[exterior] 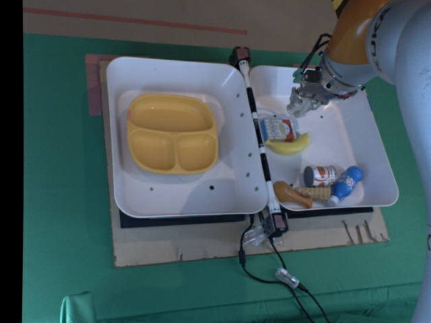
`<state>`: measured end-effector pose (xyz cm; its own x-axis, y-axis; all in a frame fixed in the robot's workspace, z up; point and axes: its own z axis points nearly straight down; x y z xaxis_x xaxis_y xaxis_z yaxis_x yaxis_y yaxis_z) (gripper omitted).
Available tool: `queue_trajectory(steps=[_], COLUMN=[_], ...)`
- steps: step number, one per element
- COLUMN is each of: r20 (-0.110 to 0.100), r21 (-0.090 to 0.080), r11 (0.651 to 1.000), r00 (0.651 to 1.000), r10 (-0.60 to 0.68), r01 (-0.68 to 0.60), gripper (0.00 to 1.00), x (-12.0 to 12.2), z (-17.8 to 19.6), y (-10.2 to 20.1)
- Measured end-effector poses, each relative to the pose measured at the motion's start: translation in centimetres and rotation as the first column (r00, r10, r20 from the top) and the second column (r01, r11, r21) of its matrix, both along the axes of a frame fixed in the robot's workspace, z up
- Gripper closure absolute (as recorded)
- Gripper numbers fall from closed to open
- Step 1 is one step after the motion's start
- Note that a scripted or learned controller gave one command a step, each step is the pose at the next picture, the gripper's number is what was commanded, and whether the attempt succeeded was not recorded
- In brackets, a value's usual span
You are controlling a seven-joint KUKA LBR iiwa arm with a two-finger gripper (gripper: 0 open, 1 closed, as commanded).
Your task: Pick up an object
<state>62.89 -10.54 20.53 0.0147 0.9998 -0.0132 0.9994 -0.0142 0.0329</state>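
From the overhead camera, the arm comes in from the right and its claw (300, 106) hangs over the far part of the right bin (350, 123), nothing between its fingers as far as I can see; can't tell if it's open or closed. Just near-left of it sit a small carton (278, 128) and a banana (289, 145). Along the near edge: drumstick (291, 194), can (319, 175), blue bottle (346, 184). The left bin (135, 79) holds a yellow divided plate (172, 132).

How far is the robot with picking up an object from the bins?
Done: the gripper is over the right bin, near the small carton and banana. In hand: nothing visible between its fingers. Left: descend, grasp one item, lift it.
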Motion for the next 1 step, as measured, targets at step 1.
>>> queue_trajectory(steps=[1], r20=[-0.001], r21=[0.0], r11=[1.0], r00=[1.0], r10=[0.0], r01=[0.0], gripper=[0.0], x=[-0.01], z=[-0.01], y=[0.01])
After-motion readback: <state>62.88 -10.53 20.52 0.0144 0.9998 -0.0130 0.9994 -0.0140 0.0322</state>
